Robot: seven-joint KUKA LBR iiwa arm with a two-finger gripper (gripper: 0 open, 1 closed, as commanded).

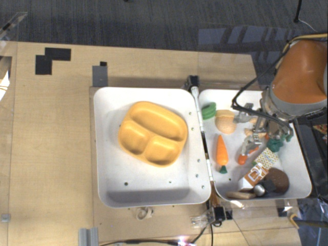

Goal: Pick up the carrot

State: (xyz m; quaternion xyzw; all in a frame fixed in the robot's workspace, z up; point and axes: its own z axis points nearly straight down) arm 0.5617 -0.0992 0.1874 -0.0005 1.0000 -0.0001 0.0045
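The carrot [221,153] lies in the right bin [302,181], near its left wall, tip toward 12 o'clock. The gripper [251,146] hangs at the carrot's 3 o'clock — apart from it — jaws possibly open, though blur prevents certainty

Grey arm [300,81] reaching from right, pincer [252,146] pointing down

Carrot [221,152]: orange, tapered, green stub at lower end; lies flat in right bin [302,173], near left wall.
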